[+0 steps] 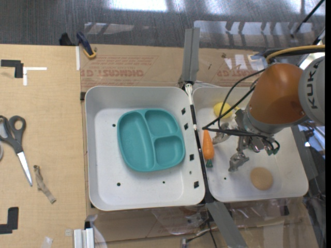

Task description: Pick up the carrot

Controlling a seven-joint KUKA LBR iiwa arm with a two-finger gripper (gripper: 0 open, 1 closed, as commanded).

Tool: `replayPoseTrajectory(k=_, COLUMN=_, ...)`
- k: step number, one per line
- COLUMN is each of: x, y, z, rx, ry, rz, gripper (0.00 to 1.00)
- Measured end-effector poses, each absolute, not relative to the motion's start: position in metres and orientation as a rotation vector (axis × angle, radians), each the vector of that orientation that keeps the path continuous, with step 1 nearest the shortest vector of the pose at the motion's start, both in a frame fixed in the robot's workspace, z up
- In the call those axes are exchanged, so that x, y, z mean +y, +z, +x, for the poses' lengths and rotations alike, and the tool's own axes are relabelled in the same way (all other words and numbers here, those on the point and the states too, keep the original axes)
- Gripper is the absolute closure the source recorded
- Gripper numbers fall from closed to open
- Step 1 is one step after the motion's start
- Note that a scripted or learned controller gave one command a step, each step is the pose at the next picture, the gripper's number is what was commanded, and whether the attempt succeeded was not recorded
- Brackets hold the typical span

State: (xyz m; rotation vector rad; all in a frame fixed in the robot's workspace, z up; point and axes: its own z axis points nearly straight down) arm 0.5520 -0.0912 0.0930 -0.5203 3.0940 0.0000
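Note:
The carrot (207, 145) is orange with a green stub at its near end. It lies lengthwise in the right bin (289, 192), close against that bin's left wall. My gripper (238, 161) hangs over the middle of the right bin, a short way to the right of the carrot and apart from it. I see nothing held in it. The arm's orange band (276, 94) stands above the gripper and hides part of the bin behind it.
A yellow round object (222, 109) lies at the back of the right bin, and a tan ball (261, 179) at its front right. The left bin (98, 180) holds a teal divided plate (151, 139). Scissors (18, 143) lie on the bench at far left.

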Motion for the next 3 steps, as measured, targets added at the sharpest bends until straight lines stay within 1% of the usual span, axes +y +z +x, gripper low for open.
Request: replayPoseTrajectory(k=3, x=-0.0912, y=0.0930, z=0.5520, rx=3.094, ry=0.000, rz=-0.520, gripper=0.00)
